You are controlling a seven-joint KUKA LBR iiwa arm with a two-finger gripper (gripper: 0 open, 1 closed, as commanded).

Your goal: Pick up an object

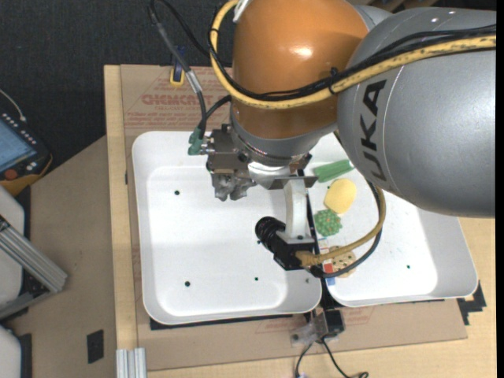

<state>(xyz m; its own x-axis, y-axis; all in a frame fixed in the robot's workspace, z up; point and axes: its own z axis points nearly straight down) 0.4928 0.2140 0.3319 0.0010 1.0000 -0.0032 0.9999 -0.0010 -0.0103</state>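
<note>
Jaw opening could not be told: the gripper (230, 181) hung beneath the orange band of the arm (291, 53), seen from above as a dark block, and nothing was visible in its hold. It stood over the far part of the left bin (197, 290), whose floor to the view's left of the gripper and nearer the camera showed bare white. Your candidates lay to the view's right of the gripper, apparently in the right bin (425, 266) and close to its left wall. Among them were a yellow lump (341, 197), rounded and smooth; a green knobbly piece (327, 222) at its near edge, touching it or just apart; and a green strip (332, 168) just beyond it, partly under the arm. A small red-and-white item (336, 266) lay to the gripper's right and nearest the camera, too hidden to identify. You would have judged the yellow lump the best target: probably a light toy of plastic or foam, stiff enough to bear a squeeze, yet glossy and curved, so liable to squirt out of a shallow pinch. You should have taken it across its narrower width at mid-body, coming down on the side away from the green knobbly piece, since the crowding on the near side left little room for a clean descent.
</note>
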